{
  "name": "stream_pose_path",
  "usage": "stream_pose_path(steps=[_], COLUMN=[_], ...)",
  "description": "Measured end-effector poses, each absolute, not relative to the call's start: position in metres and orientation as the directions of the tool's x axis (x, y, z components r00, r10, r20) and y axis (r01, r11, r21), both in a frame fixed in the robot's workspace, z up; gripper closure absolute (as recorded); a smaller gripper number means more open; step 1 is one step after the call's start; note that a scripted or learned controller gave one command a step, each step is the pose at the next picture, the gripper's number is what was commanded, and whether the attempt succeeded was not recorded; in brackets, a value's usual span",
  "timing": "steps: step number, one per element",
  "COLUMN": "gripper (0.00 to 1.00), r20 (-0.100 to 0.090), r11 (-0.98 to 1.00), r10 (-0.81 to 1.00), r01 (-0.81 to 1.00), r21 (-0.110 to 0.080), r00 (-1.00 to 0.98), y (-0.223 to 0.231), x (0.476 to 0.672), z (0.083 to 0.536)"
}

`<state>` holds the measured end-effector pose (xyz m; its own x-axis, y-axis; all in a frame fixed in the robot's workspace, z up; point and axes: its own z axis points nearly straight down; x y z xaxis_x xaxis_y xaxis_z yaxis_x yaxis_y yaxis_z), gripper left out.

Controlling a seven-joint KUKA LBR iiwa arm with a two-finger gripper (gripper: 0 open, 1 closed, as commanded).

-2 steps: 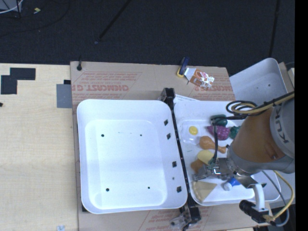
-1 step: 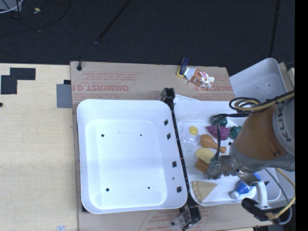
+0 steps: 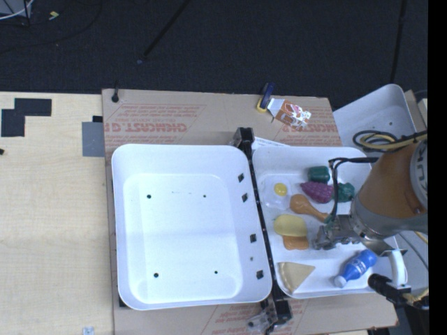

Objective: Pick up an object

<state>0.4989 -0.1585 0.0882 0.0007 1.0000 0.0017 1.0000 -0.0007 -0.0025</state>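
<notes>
Here the claw (image 3: 327, 237), grip state unclear, hangs low among crowded toys in the right bin (image 3: 269, 160).

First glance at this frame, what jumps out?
The grey arm with its orange band comes in from the right, its gripper low over the right bin amid a heap of small items: a blue bottle, a purple piece, a yellow piece and a tan wedge. Beside it, the left bin is a big plain white patch.
</notes>
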Motion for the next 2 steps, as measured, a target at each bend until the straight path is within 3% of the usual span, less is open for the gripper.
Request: stream_pose_path(steps=[1, 2], gripper=[1.00, 1.00], r20=[0.001, 0.002], r11=[0.005, 0.000], r10=[1.000, 1.000], r01=[1.000, 1.000], r21=[0.003, -0.004], r00=[-0.005, 0.000], y=[-0.1206, -0.1231], x=[0.5720, 0.5681], z=[0.0878, 0.0972])
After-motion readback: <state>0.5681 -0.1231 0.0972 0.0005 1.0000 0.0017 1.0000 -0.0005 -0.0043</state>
